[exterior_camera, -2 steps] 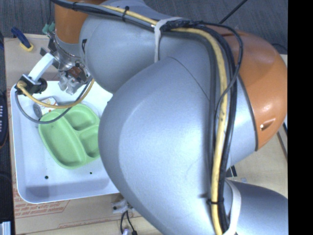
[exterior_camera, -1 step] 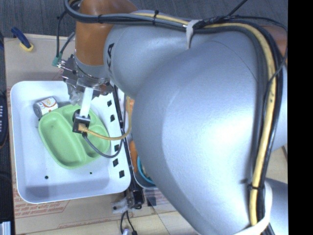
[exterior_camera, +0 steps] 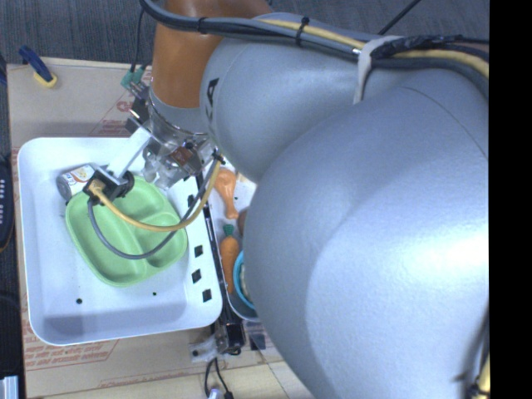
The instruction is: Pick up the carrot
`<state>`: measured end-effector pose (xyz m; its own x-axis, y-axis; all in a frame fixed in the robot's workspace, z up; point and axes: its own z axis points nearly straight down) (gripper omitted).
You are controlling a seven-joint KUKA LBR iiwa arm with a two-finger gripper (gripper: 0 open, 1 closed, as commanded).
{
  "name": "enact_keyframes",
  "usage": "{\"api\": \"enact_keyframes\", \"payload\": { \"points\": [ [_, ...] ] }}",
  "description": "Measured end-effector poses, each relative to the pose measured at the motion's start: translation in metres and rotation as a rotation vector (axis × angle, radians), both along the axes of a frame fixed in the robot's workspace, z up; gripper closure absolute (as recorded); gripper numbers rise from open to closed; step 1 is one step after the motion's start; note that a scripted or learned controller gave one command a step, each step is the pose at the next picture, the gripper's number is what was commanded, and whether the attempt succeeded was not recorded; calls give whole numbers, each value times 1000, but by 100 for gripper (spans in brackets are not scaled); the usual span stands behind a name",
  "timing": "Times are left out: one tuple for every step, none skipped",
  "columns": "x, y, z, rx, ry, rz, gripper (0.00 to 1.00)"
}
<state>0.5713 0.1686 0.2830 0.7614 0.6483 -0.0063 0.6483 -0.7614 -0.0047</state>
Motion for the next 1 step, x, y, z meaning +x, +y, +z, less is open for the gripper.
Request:
{"api": "enact_keyframes", "payload": {
  "points": [
    [22,50,-5,-4,0,-97,100]
  ]
}}
